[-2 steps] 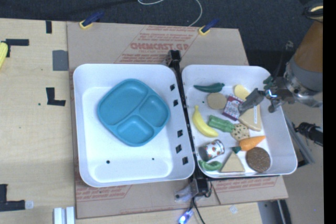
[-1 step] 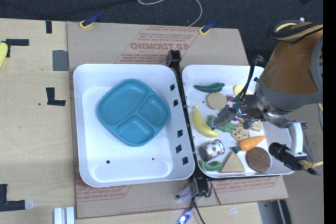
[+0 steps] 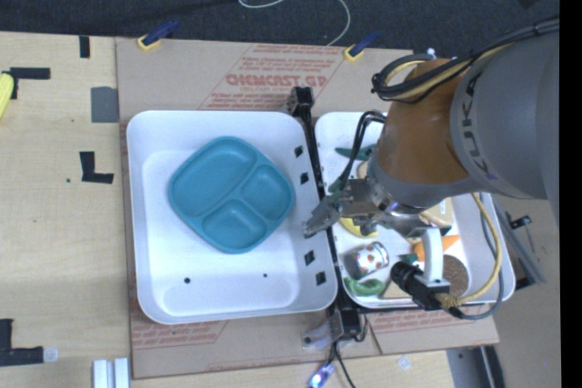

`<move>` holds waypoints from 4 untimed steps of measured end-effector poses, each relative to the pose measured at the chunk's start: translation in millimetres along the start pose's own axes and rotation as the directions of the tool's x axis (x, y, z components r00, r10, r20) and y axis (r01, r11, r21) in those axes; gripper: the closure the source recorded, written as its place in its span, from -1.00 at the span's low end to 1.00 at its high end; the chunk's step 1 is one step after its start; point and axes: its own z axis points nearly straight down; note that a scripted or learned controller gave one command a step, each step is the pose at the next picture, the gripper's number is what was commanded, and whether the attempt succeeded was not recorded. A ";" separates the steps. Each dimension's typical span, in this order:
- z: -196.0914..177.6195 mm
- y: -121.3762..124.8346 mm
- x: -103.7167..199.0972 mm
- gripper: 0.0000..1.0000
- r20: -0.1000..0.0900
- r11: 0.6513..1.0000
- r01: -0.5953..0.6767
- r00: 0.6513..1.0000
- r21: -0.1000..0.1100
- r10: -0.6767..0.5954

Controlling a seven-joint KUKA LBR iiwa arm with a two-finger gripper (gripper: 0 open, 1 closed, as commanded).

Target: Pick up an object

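A blue divided plate [image 3: 231,193] lies in the left white bin [image 3: 155,286]. In the right bin [image 3: 414,300] lie several small items: a silver and red round piece [image 3: 367,260], a green piece [image 3: 366,288], an orange piece [image 3: 430,252] and a brown disc [image 3: 455,273]. The grey and orange arm [image 3: 455,132] reaches down over the right bin and covers most of it. My gripper [image 3: 338,212] hangs low at that bin's left side, near the divider between the bins, just above the silver and red piece.
A black divider strip [image 3: 309,150] runs between the two bins. Cardboard [image 3: 264,77] lies under both bins, with blue and yellow clips [image 3: 159,34] at its far edge. A white cable [image 3: 300,0] loops across the dark floor behind. Yellow cables [image 3: 496,250] hang along the arm's right side.
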 end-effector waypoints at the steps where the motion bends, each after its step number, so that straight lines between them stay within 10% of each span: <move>1: -223.6 1.1 12.1 -1.00 0.000 1.000 -0.003 1.000 -0.024 0.003; 2: -223.9 0.0 11.5 1.00 0.004 1.000 -0.006 1.000 -0.005 0.006; 4: -232.5 0.2 51.2 1.00 0.004 1.000 -0.007 1.000 -0.005 0.007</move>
